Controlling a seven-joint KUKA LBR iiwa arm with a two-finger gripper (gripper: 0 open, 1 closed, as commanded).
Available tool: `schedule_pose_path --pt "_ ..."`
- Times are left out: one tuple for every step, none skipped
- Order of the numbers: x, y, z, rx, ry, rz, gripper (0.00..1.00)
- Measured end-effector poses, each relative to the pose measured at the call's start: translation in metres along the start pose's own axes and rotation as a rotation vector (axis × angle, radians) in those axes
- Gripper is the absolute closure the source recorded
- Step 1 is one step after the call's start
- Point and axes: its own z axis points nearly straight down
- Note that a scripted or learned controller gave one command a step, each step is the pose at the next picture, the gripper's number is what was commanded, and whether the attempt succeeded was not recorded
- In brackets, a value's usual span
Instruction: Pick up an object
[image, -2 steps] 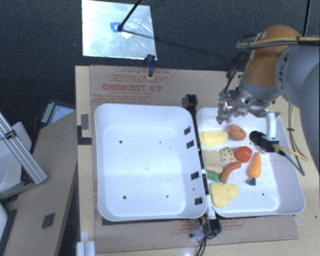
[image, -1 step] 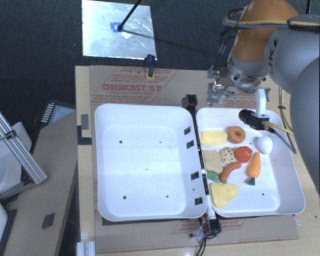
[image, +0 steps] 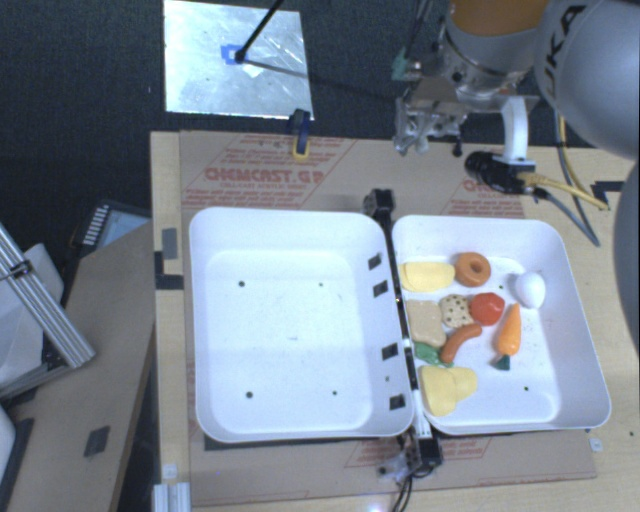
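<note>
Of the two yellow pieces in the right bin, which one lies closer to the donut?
The upper yellow piece, right beside the donut. The other yellow piece lies at the bin's near edge.

— What is cut off or hard to see here?

— The robot arm (image: 590, 60) runs off the top and right edges, so just its lower part is visible. The gripper (image: 418, 135) is small and blurred above the bench; whether anything sits between its tips cannot be told.

— And in the bins?

— In the right bin (image: 570, 330), a green piece (image: 427, 352) is partly covered by a sausage (image: 460, 342) and a slice of bread (image: 424, 322). A cracker (image: 456, 311) overlaps that bread. The printed lettering on the cardboard (image: 265, 172) is too blurred to read fully.
</note>
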Motion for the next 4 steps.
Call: schedule_pose_path --pt "0.037 -0.025 0.17 0.034 -0.004 0.006 1.0" --pt "0.161 -0.017 0.096 0.01 0.003 -0.003 1.0" --pt "0.171 0.002 0.011 0.008 -0.001 0.007 1.0" --pt "0.162 0.003 -0.106 0.004 0.0 0.007 1.0"
